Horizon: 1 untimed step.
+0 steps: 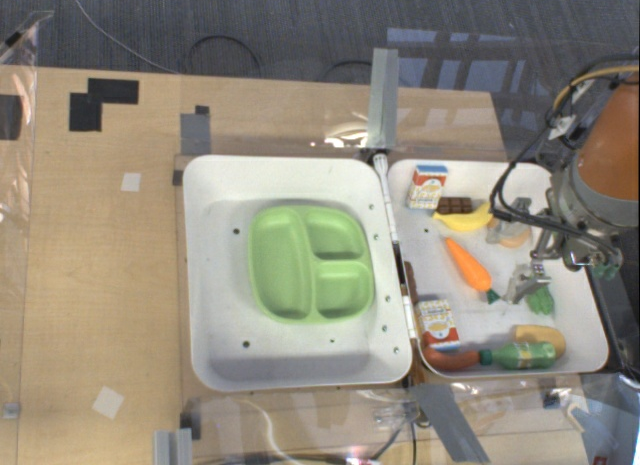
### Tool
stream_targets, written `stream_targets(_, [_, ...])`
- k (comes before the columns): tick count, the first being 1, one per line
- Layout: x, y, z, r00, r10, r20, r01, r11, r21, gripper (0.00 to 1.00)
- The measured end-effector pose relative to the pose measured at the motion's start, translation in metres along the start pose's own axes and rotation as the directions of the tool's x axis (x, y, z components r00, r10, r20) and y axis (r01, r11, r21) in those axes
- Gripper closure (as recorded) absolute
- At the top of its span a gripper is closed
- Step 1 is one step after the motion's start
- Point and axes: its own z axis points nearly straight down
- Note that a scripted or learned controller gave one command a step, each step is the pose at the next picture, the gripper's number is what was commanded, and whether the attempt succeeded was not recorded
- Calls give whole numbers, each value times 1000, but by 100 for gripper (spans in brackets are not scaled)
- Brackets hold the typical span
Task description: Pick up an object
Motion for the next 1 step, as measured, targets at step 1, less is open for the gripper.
stream_targets(1, [-27, 3, 143, 999, 49, 6, -49, 999, 0, 0])
